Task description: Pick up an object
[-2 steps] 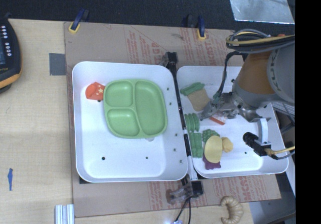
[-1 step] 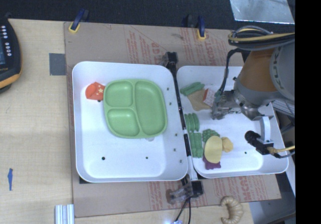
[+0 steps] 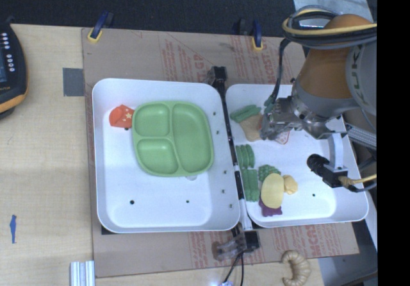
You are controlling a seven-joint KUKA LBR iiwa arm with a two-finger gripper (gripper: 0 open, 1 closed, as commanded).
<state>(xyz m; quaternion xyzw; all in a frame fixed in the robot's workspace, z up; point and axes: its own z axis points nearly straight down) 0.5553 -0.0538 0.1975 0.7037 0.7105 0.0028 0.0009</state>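
While the grey arm (image 3: 333, 79) with its orange band leans in from the right, nothing looks lifted yet, so the pick seems at an early stage. Largest on the bench are the two shallow white bins: the left bin (image 3: 115, 208) holds a green divided plate (image 3: 173, 138) near its middle, with a small red object (image 3: 120, 117) touching the plate's far left edge. The right bin (image 3: 339, 211) carries the candidates for picking. Along its left side lie green pieces (image 3: 246, 169), one behind another, and at the near end a yellow toy (image 3: 272, 190) sits over something purple (image 3: 271, 211), with a small yellow lump (image 3: 290, 185) just beside it. Farther back, a green leafy piece (image 3: 245, 113) rests beside a tan piece (image 3: 252, 129). The gripper (image 3: 279, 126) hangs low over the far part of this bin, just right of those two pieces, but its metal parts blur together and I cannot tell whether it is spread or closed, nor whether anything sits in it. By my judgement the grasp and the lift both remain to be done, and the tan or leafy piece is the likeliest target.
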